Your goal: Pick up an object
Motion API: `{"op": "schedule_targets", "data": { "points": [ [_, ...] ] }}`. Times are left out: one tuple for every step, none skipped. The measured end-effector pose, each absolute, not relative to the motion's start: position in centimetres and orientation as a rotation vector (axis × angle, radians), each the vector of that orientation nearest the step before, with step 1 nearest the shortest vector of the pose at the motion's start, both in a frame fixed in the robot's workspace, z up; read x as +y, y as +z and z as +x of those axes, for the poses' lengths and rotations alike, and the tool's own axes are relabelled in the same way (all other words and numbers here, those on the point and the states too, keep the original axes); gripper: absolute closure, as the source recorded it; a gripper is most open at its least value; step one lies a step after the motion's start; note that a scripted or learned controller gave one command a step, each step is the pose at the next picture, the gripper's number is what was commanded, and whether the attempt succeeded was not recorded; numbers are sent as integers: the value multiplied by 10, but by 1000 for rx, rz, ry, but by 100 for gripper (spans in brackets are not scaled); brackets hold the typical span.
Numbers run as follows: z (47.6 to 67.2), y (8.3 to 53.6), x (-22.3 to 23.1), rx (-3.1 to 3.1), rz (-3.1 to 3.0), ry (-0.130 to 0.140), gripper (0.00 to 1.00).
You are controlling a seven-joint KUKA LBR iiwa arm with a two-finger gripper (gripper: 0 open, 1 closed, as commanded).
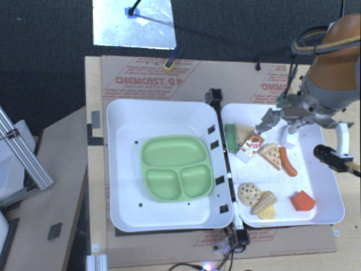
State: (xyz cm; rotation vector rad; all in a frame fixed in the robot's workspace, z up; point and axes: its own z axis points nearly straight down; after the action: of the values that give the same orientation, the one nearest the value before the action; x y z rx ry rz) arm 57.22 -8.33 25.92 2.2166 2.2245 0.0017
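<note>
The right bin (327, 219) holds several toy foods. Among them are a red-and-white carton (251, 147), a pizza slice (271, 155), an orange sausage (288, 162), a cookie (247, 193), a cone-shaped pastry (263, 201) and an orange block (303, 201). A green piece (230, 138) lies against the bin's left wall. My gripper (281, 124) hangs over the back of this bin, just behind the carton and the pizza slice. It is open, with its fingers (269, 119) spread and nothing between them.
A green divided plate (175, 168) lies in the left bin (121, 208). A black divider (221, 151) runs between the bins. The arm (333, 66) fills the upper right, and a black part (333, 157) juts over the right bin's right rim.
</note>
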Motion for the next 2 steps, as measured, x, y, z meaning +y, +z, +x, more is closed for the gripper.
{"op": "schedule_targets", "data": {
  "points": [
    [573,197,-87,2224,2223,-4,0],
    [581,138,-87,2223,2221,-1,0]
  ]
}}
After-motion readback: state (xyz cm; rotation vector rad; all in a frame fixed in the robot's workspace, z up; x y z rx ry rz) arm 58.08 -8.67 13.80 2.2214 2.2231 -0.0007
